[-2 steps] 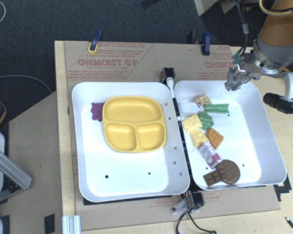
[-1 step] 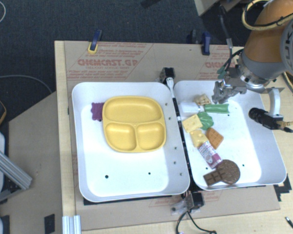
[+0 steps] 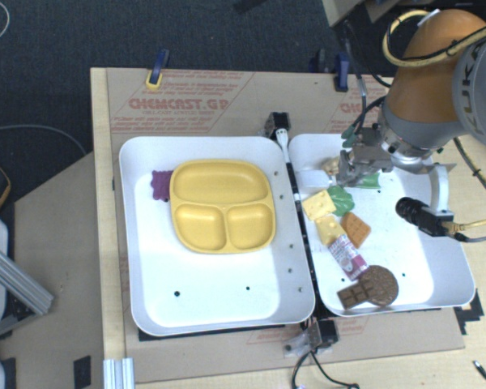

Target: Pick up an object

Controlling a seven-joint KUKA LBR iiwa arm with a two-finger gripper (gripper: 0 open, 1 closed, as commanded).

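My gripper (image 3: 347, 171) is low over the far left part of the right bin (image 3: 437, 286), under the grey and orange wrist. A green toy (image 3: 340, 198) lies just in front of it and a small beige piece (image 3: 331, 168) just left of it. Nearer the front lie a yellow wedge (image 3: 318, 206), a second yellow piece (image 3: 329, 230), an orange cracker (image 3: 357, 228), a pink wrapped sweet (image 3: 347, 257), a round brown cookie (image 3: 380, 284) and a dark chocolate piece (image 3: 350, 297). The wrist hides what is under the gripper.
The left bin (image 3: 219, 302) holds a yellow divided plate (image 3: 223, 205) and a purple item (image 3: 160, 185) at its left side. A black cylinder (image 3: 417, 213) with a cable hangs off the arm over the right bin. A clamp (image 3: 279, 126) sits between the bins' far corners.
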